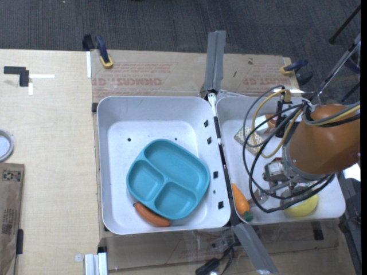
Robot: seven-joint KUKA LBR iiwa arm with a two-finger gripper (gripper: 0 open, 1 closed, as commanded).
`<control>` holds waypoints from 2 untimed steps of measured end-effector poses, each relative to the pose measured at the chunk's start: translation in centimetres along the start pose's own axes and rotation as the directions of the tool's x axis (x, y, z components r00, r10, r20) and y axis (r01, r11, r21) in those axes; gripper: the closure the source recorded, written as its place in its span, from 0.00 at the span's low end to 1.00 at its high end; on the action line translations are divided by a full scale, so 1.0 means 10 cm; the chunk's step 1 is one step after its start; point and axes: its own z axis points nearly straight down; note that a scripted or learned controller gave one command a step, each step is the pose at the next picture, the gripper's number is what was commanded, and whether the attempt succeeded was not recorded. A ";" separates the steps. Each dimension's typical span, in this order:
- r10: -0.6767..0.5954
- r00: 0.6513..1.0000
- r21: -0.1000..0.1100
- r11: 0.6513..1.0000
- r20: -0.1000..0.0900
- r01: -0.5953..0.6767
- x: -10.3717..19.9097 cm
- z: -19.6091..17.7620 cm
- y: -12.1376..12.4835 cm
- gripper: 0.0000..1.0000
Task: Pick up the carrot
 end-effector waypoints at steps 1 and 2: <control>0.071 0.997 0.001 0.997 0.001 -0.071 -0.12 -1.00 -0.37 0.00; -0.053 0.999 -0.002 0.999 0.001 0.053 0.11 -0.06 -0.19 0.00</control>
